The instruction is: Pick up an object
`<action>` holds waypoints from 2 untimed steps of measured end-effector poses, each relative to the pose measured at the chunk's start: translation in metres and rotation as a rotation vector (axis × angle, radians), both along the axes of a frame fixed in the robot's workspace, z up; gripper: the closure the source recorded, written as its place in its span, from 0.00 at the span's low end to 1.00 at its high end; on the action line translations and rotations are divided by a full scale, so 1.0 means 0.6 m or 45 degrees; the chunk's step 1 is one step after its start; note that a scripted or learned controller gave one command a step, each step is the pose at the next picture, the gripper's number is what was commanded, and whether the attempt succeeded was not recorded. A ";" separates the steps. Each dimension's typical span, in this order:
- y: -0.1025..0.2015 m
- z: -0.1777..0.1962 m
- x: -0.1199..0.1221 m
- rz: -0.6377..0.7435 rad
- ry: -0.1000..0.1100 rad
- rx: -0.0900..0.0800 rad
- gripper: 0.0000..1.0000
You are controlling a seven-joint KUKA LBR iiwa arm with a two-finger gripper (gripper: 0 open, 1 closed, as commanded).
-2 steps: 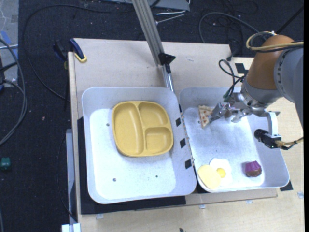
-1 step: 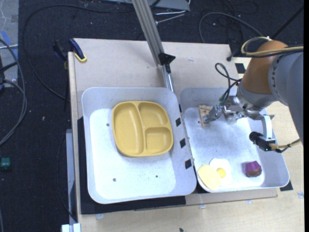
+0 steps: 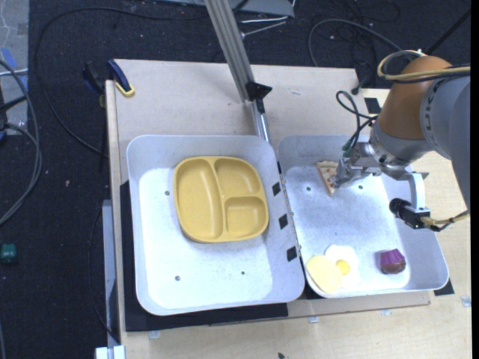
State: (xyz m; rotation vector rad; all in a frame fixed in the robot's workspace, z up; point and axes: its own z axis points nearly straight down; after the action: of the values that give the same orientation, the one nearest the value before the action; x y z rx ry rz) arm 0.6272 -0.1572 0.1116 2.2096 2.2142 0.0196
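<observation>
A tan pizza-slice toy (image 3: 326, 175) lies near the back of the right bin (image 3: 419, 200). My gripper (image 3: 343, 176) has come down right beside it, touching or nearly touching its right edge. Toward the front of the same bin lie a fried-egg toy (image 3: 340, 257), a pale yellow piece (image 3: 323, 274) next to it, and a purple object (image 3: 391, 261) further right.
A yellow divided plate (image 3: 221, 198) sits in the left bin (image 3: 150, 275). A slanted metal pole (image 3: 233, 43) runs from the back down to the gap between the bins. The arm's grey and orange body (image 3: 419, 107) hangs over the right bin's back right corner.
</observation>
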 end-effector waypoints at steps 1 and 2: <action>-0.013 0.093 -0.009 -0.005 0.016 -0.002 1.00; -0.021 0.174 0.006 0.000 0.015 -0.002 1.00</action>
State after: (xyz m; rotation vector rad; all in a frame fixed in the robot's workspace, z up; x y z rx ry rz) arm 0.6306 -0.1695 0.2157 2.2148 2.2190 0.0049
